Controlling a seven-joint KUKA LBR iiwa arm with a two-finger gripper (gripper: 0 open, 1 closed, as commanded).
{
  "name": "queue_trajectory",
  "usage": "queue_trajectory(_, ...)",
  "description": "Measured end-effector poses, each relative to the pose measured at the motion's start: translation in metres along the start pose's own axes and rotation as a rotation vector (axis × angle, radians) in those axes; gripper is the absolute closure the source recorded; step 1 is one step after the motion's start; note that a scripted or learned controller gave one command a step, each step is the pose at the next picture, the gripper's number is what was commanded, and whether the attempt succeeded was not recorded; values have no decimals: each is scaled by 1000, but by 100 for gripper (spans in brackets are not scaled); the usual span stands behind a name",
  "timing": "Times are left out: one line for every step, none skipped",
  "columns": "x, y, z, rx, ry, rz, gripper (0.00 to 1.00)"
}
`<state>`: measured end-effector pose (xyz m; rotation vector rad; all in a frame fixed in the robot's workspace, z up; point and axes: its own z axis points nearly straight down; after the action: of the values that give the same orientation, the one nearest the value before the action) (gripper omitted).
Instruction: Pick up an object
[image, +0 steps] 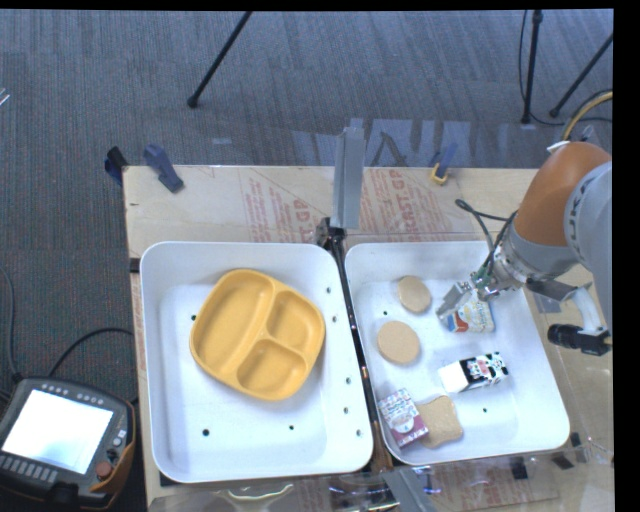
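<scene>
My gripper reaches in from the right and hangs low over the upper middle of the right bin. Right under its tip lies a small white pack with red and blue print; I cannot tell whether they touch. Two round tan patties lie to its left, one near the back and one nearer the front. A black-and-white carton lies on its side further forward. A red packet and a slice of toast sit at the bin's front edge.
The left bin holds a yellow divided plate. A grey post rises behind the seam between the bins. A pendant with a lit screen lies on the floor at the lower left.
</scene>
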<state>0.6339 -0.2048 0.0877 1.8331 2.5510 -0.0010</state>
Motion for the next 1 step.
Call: queue_trajectory(6, 5, -10, -3, 6, -13, 100)
